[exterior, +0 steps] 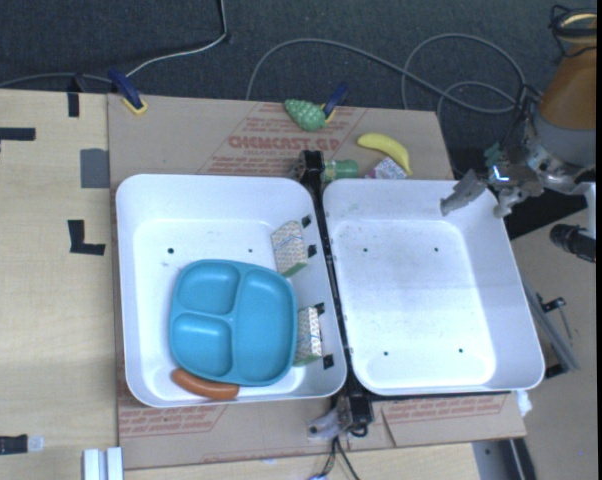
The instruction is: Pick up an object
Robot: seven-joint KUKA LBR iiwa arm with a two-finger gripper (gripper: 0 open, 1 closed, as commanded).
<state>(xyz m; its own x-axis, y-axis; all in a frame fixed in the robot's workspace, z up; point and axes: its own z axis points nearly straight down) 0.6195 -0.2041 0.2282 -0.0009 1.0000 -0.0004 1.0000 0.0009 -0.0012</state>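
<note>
The gripper (471,193), its grasp state impossible to tell, hovers at the right bin's (431,368) far corner, leaving the blue divided plate (233,320) well leftward unpicked.

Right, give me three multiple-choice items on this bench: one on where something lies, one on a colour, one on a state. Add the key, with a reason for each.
1. Where does the blue divided plate lie?
A. in the left bin
B. in the right bin
C. on the cardboard behind the bins

2. What colour is the sausage-shaped toy at the plate's front edge?
A. green
B. orange
C. purple

3. Where is the gripper just now?
A. pressed onto the plate
B. over the back right corner of the right bin
C. down among the items in the left bin

Key: 1 A, the plate fills much of the left bin. 2 B, the toy is orange. 3 B, the gripper sits at that bin's far right rim, far from the plate.
</note>
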